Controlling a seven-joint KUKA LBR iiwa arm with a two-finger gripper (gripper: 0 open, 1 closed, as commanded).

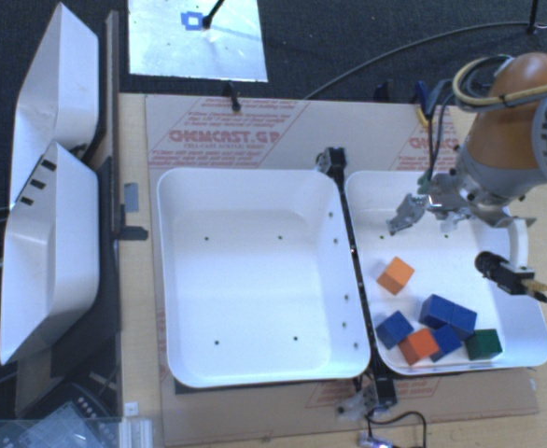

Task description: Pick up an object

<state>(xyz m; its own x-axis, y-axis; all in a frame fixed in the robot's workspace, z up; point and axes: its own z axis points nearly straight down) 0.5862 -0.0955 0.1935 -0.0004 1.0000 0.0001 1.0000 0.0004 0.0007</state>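
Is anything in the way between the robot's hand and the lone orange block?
Nothing visible blocks it. The gripper hovers over the right bin, and bare white floor lies between it and the orange block. The other blocks cluster farther toward the bin's near edge.

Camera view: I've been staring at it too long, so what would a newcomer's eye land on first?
Probably the arm's orange band at upper right, with the gripper poised over the right bin. Next, the bright blocks in that bin: a lone orange block mid-bin, and a cluster of blue blocks, another orange and a green block near its front edge.
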